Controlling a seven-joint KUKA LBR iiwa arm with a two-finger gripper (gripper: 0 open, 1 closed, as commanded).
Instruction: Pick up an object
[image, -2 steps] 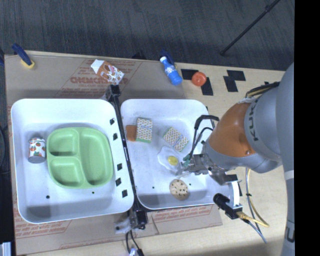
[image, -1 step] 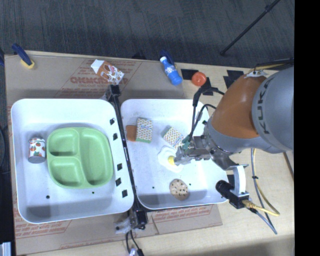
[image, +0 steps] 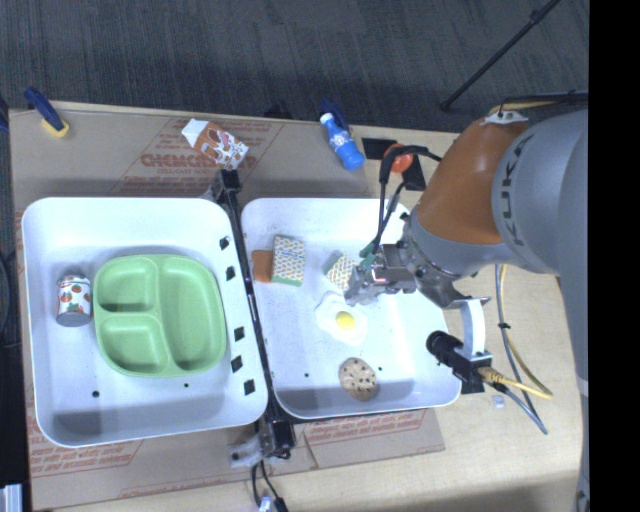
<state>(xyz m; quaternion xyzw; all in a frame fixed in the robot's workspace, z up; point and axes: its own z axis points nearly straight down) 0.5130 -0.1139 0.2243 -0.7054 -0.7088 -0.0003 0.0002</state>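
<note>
**Gripper low over the right bin's toys**

Camera view: the gripper (image: 368, 284) sits right of frame centre, low in the right white bin (image: 300, 215), just above the flat white fried-egg toy (image: 341, 320) and beside a patterned yellow-white packet (image: 341, 270), probably lining up a grasp. Whether its fingers are spread or pressed together, I cannot tell. A round brown cookie (image: 358, 377) lies near the bin's lower edge; a green divided plate (image: 160, 314) occupies the left bin.
</note>
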